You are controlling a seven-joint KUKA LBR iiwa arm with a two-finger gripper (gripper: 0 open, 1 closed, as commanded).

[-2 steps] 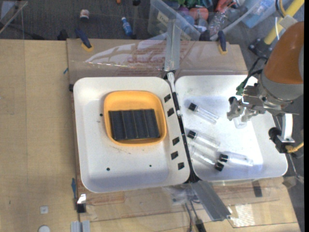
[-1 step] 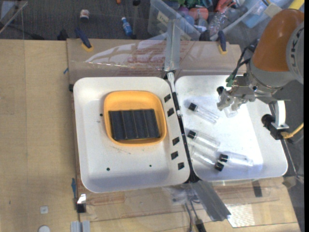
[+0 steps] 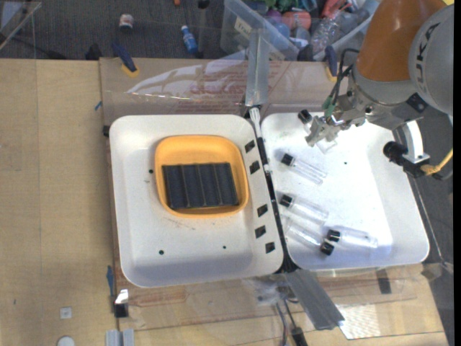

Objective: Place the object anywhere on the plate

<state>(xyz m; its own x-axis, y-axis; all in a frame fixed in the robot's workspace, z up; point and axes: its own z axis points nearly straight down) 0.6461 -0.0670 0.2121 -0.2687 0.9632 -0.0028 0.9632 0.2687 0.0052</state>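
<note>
Lying in the right bin (image 3: 403, 215): clear, black-capped tubes (image 3: 302, 166), long axes slanting from far-left to near-right. Gripper (image 3: 320, 132) hovering above; grip state impossible to tell. Orange plate (image 3: 202, 150) sitting in the left bin (image 3: 137, 193).

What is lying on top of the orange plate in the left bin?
A dark ribbed rectangular object lies flat in the orange plate, covering most of its floor. What is under it cannot be seen.
</note>
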